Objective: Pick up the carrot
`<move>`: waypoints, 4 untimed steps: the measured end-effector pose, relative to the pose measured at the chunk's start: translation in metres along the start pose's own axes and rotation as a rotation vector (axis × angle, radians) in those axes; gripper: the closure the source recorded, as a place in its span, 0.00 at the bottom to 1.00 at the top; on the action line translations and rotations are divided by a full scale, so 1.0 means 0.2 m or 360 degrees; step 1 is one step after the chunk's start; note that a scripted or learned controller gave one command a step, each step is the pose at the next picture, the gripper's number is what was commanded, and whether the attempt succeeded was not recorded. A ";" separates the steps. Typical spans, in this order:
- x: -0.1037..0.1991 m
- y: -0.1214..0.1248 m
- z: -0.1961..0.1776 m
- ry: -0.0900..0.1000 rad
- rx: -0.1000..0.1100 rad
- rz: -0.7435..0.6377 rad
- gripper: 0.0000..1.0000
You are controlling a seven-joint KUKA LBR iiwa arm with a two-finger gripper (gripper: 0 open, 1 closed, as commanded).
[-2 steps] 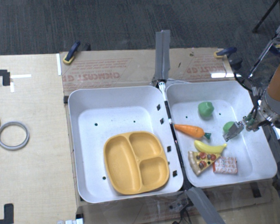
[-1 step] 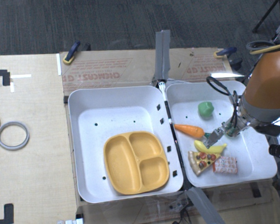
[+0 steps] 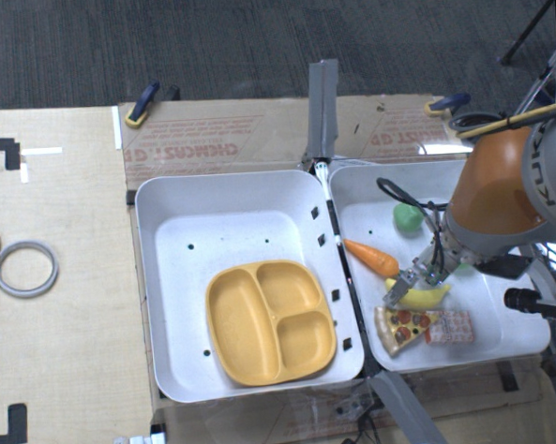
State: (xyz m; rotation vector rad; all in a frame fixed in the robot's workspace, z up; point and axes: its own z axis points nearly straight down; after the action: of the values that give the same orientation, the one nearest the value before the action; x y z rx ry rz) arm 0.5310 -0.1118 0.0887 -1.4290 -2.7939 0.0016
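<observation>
The tool hangs low in the right bin, above a yellow toy and close to a pizza slice. It is too small and blurry here to tell if it is spread or squeezed, and nothing can be seen caught in it.

The carrot lies flat on the bin floor, just beside the tool, up and to the left in the picture. Its thin tip points away from the tool, toward the wall between the two bins. It looks apart from the tool, not touching.

To do this step well, the tool should slide over the carrot's fat middle, turn to cross it sideways, go straight down, then squeeze. It should stay off the yellow toy. A green ball sits farther up, out of the way.
</observation>
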 end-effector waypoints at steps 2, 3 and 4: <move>0.00 0.00 -0.03 0.0004 0.0004 0.0006 1.00; 0.00 0.00 -0.03 0.0004 0.0004 0.0004 0.00; -0.35 -0.05 -0.41 -0.0003 -0.0001 0.0114 0.00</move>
State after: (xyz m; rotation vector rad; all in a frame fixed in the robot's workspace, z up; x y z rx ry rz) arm 0.5641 -0.1734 0.1704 -1.5294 -2.7423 0.0025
